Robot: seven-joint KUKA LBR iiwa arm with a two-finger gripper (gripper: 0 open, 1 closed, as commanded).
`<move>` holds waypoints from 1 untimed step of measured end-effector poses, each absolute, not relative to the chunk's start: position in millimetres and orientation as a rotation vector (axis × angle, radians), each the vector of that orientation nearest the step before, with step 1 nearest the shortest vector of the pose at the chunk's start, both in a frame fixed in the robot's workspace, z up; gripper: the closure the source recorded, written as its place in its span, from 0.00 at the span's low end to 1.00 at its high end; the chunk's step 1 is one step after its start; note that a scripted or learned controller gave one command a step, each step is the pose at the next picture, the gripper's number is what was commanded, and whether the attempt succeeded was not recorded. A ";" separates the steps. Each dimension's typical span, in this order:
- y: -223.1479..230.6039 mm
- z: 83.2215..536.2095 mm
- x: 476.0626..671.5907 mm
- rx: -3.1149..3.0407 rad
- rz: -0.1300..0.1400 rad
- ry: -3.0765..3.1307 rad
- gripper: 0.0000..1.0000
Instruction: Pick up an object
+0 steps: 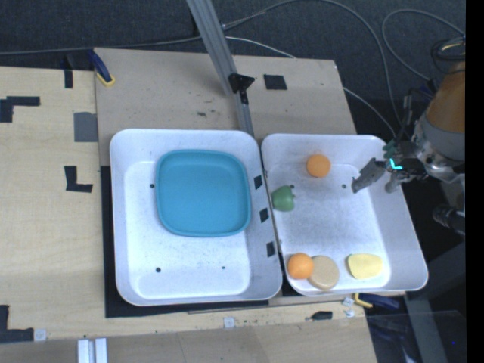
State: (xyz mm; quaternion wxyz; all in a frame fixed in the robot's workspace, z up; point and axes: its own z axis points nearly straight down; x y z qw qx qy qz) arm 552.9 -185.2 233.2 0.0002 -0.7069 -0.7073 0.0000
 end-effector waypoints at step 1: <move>-185.2 233.1 552.8 -2.220 0.000 -2.222 0.00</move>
